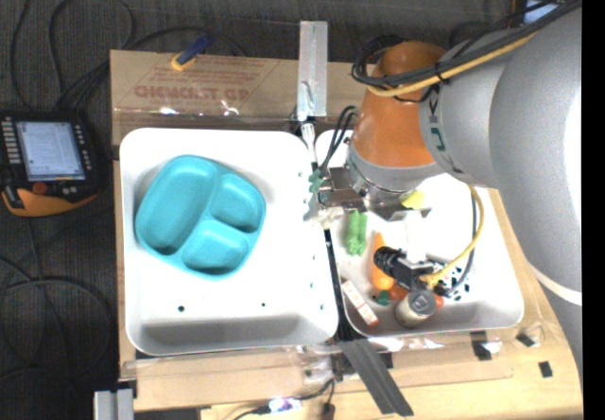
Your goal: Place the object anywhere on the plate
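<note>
Turquoise three-compartment plastic plate (200, 213) sits in left white bin (151, 314), toward its 10 o'clock corner. Grey arm with orange band (397, 120) hangs over right white bin (501, 305). Gripper (364, 205) hidden under wrist; grip state cannot tell. Green oblong object (355, 231) lies just below wrist, among small clutter at 5 o'clock.

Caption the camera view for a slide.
KUKA arm reaches over the right bin of small objects; the blue plate waits left.
</note>
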Controlling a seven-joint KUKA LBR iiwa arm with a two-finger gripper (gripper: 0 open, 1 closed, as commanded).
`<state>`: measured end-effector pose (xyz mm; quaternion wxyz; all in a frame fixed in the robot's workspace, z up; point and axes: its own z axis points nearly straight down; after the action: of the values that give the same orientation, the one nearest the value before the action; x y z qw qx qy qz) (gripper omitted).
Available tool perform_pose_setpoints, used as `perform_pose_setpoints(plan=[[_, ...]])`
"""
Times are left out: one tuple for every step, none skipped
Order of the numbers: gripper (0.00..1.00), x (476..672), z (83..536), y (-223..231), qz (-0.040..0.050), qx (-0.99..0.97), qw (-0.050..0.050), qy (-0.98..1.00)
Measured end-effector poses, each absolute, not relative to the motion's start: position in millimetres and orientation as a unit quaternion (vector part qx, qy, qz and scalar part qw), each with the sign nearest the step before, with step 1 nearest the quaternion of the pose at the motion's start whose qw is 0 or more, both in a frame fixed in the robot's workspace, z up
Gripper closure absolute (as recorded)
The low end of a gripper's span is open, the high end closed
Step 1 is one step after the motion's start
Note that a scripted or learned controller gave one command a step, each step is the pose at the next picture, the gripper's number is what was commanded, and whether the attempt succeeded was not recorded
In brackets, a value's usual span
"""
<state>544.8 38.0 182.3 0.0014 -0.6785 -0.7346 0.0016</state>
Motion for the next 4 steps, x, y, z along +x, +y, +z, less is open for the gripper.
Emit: perform_pose_setpoints(plan=[[1.0,488.2,204.6,104.0,0.0025,-0.68,0.002,-0.733],[1.0,577.2,216.3,138.6,0.0023,-0.684,0.0,-0.73],[1.0,620.8,219.3,183.3,0.0025,-0.695,-0.001,-0.719],[1.0,596.7,283.5,128.2,0.0021,-0.69,-0.001,-0.724]])
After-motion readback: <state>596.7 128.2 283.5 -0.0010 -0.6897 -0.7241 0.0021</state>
